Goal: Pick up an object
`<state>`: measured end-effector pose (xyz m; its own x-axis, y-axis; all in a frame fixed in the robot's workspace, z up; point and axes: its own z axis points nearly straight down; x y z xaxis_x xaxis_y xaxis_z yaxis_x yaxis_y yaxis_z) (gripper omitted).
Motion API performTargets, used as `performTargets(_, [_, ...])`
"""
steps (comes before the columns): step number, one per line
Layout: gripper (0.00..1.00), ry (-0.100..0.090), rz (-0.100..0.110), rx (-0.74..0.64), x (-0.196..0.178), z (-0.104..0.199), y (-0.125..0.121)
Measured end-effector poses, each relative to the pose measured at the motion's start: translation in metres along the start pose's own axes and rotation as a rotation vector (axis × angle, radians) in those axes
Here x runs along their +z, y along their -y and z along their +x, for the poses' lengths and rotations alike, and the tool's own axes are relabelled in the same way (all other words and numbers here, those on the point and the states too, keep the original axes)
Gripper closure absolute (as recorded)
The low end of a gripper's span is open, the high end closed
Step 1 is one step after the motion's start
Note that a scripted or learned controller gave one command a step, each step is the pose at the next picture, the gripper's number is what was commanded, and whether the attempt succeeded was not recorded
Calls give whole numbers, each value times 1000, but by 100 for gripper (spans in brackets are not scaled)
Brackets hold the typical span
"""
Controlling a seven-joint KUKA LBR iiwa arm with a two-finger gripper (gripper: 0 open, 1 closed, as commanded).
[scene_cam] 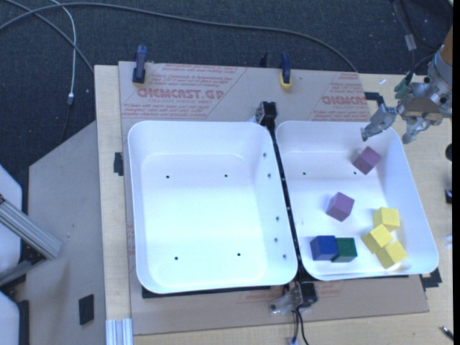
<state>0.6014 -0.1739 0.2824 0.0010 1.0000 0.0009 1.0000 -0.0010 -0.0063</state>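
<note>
Gripper (394, 126) sits over the far right corner of the right bin (413, 185), fingers spread apart, nothing between them. One finger tip hangs just past the bin's far rim, the other is off toward the bench on the right.

Step in hand, my read: approach, pre-grasp. No object picked yet.

Closest candidate is the purple cube (366, 159), just below the gripper in the view, near the bin's far right corner and close to its right wall. It looks tilted, one corner up. Next move calls for lining up over it, dropping with fingers straddling it, then closing. Wall clearance on the right looks tight; a finger may clip the rim or nudge the cube away.

Right bin contents, placed from the purple cube:
- second purple cube (340, 205), toward the near side, mid-bin, standing alone
- yellow blocks (384, 236), near side along the right wall, a cluster touching each other
- blue cube (323, 247) and green cube (346, 249), near edge, touching side by side

Left bin (136, 192) sits well left of the purple cube, touching the right bin along the shared middle edge. White floor with a few small dark dots.
</note>
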Motion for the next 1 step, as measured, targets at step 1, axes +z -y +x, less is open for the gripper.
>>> performTargets(1, [0,1,-7,-1,-4,0,-1])
